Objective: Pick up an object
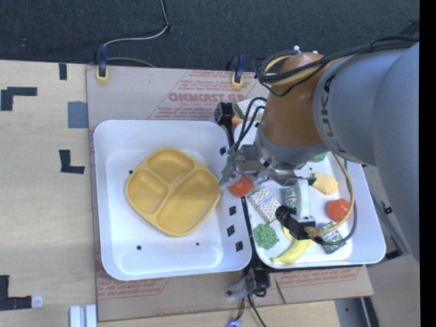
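Observation:
My gripper point(238, 174) hangs over the left edge of the right bin point(368, 240), under the orange wrist band. A small red object point(240, 187) lies right below it, at the divide between the two bins; whether it is gripped I cannot tell. Other items lie in the right bin: a patterned packet point(262, 202), a green can point(291, 197), a green knobbly piece point(266, 236), a banana point(293, 251), a yellow corn piece point(325, 183) and a red tomato-like ball point(338, 208). The arm hides the bin's upper part.
A yellow divided plate point(174, 191) fills the middle of the left bin point(109, 203). A dark packet point(331, 237) lies at the right bin's lower right. A small orange item point(236, 121) shows near the bins' top divide. Cables run along the arm.

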### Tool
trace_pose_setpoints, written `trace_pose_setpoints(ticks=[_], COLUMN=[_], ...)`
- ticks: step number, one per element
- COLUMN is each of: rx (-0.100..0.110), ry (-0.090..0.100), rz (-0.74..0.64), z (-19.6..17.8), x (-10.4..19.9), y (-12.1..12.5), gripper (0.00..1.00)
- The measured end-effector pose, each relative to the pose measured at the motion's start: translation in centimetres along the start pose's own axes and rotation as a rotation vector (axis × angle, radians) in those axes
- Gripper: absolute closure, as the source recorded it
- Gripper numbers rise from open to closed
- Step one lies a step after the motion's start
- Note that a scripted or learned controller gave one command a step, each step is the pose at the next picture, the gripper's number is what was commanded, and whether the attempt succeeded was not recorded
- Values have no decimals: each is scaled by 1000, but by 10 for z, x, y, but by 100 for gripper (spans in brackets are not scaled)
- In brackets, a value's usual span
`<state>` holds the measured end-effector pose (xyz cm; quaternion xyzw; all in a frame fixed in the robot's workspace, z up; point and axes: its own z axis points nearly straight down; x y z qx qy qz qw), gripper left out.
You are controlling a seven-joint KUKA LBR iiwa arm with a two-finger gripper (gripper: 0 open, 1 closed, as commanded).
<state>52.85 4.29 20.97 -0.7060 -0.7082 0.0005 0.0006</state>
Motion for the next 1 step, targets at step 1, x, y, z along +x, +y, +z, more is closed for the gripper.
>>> trace_pose_setpoints(ticks=[1], rx=[1], ry=[0], rz=[0], z=[-15], x=[24], y=[-45], gripper=[100])
